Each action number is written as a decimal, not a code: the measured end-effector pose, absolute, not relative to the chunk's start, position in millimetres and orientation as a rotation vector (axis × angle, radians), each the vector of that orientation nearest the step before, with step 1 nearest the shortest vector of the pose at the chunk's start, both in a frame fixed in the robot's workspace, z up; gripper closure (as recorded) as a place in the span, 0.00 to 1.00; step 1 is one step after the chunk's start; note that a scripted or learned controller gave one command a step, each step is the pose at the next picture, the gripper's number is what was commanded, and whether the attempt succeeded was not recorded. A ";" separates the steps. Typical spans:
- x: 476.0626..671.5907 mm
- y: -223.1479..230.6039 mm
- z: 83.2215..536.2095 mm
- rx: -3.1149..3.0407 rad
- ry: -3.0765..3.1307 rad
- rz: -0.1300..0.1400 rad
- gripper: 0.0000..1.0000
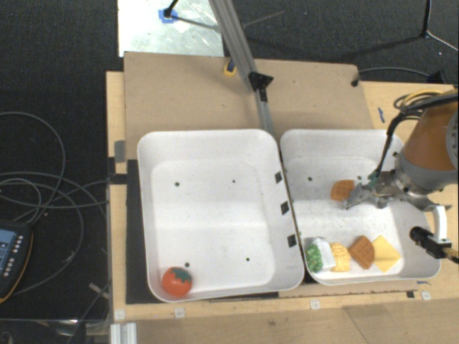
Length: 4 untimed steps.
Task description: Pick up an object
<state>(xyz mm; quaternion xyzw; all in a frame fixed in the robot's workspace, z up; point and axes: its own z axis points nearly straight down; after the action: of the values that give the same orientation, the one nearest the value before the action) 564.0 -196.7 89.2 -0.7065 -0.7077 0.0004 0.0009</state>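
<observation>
Right now the arm (430, 145) reaches into the right bin (315, 145) from three o'clock, and its gripper (356, 198) sits low, near the bin's middle. Just at its nine o'clock side lies an orange-brown biscuit (342, 189), touching or nearly touching the tips. Whether the fingers are spread or closed I cannot tell; they read as a grey blur, and nothing shows plainly between them, so no hold can be claimed.

Along the right bin's six o'clock wall sits a row: a green-and-white packet (316, 255), a corn cob (339, 256), a brown waffle (362, 251) and a yellow cheese wedge (386, 253), each touching or just beside the next. The left bin (208, 145) has a tomato (176, 281) in its seven o'clock corner, well apart from the arm.

By my judgement the step in hand is the approach or the closing on the biscuit, the nearest candidate. The next move calls for the tips to straddle it rather than nudge it aside, since it lies flat and low on the floor of the bin; then a firm close and a straight lift. A flat piece like this could easily slip out or be pushed towards nine o'clock.
</observation>
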 end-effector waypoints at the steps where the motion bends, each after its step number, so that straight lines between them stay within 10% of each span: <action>1: 565.5 -197.4 101.9 -2.221 -2.225 -0.003 1.00; 4: 559.4 -198.8 262.4 -2.219 -2.233 -0.005 1.00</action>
<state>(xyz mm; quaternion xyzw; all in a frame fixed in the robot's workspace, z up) 559.4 -198.8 262.4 -0.7050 -0.7092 -0.0014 -0.0032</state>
